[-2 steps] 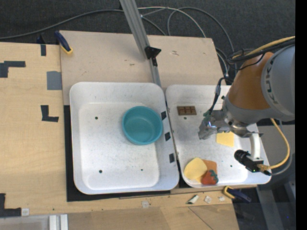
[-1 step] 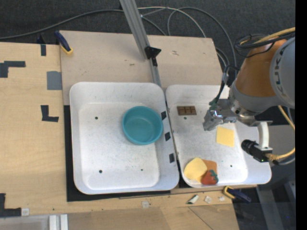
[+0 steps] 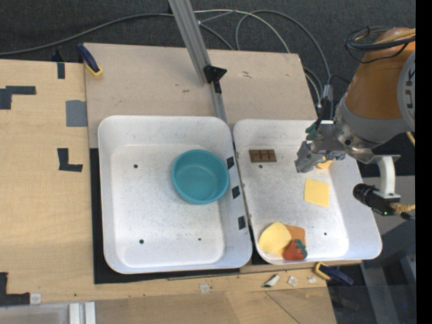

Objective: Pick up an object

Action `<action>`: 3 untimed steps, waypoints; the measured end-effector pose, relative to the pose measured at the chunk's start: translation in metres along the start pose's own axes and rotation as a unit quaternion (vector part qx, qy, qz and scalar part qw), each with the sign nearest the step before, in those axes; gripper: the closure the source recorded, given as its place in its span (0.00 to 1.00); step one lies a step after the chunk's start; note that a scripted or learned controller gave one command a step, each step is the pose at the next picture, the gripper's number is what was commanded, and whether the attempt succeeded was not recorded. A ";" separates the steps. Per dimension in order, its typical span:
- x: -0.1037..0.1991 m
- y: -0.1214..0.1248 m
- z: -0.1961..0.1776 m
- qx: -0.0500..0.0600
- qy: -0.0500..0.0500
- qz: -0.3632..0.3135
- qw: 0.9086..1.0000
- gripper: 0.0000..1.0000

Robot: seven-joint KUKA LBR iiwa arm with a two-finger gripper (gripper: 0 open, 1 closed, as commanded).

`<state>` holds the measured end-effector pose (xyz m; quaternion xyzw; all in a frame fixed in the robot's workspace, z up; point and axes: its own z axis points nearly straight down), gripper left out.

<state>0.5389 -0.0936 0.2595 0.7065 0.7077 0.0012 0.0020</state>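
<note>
- The gripper (image 3: 312,159) hangs over the right bin (image 3: 358,245), in its upper part, near the far right corner; the grey arm with the orange band (image 3: 379,90) comes in from the right side.
- I cannot tell how the gripper is set; it looks dark and blurred from above, and nothing is seen pinched in it.
- A small yellow thing (image 3: 325,165) shows just beside the gripper on its right, partly hidden by it; I cannot tell if they touch.
- A flat yellow square (image 3: 317,192) lies on the bin floor below the gripper, apart from it.
- A brown chocolate bar (image 3: 262,156) lies left of the gripper, near the wall between the two bins.
- At the near edge of the right bin lie a round pale yellow piece (image 3: 274,238), an orange piece (image 3: 297,233) and a small red object (image 3: 294,251) with some green on it; these three touch each other.
- The left bin (image 3: 121,181) holds a teal bowl (image 3: 199,175), upright, right of its middle.
</note>
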 end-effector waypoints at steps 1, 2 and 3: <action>0.053 0.005 0.017 0.003 0.001 -0.002 1.000 1.00; 0.113 0.006 0.031 0.004 0.001 -0.003 1.000 1.00; 0.175 0.009 0.035 0.004 0.001 -0.003 1.000 1.00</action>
